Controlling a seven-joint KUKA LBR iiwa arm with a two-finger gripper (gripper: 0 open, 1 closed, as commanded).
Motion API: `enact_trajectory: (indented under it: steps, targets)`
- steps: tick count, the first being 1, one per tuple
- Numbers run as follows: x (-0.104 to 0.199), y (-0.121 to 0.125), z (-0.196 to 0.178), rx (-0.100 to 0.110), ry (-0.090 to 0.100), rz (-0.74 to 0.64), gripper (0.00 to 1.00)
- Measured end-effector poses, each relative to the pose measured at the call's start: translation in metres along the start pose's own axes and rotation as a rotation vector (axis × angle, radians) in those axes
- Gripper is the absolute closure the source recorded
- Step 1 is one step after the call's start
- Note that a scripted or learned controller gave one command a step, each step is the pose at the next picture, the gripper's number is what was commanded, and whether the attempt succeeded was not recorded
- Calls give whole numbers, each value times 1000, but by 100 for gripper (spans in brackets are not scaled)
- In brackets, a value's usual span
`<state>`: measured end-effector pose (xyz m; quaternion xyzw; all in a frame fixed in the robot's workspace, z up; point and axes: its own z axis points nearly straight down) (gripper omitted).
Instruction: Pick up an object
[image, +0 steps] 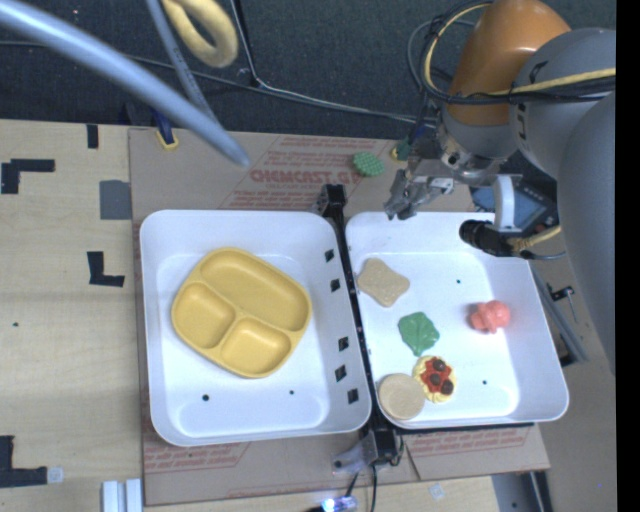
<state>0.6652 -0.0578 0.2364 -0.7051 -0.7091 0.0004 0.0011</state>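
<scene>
While the gripper (408, 203) hangs open and unladen above the right bin (520, 400), descending here risks closing on bare floor, missing the bread slice (383, 282).

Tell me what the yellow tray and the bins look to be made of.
Yellow tray: probably moulded plastic, smooth and matte, with three rounded compartments and one even colour. Left bin and right bin: likely thin formed plastic, white with a slight sheen, rounded corners and raised rims.
</scene>
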Motion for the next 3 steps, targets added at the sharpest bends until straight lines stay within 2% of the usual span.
enact_trajectory:
  steps: [1,2,3]
  targets:
    - [47,-7,-5,0,0,0,100]
    - [95,-21,8,1,0,0,100]
    - [159,-26,5,-1,1,-2,100]
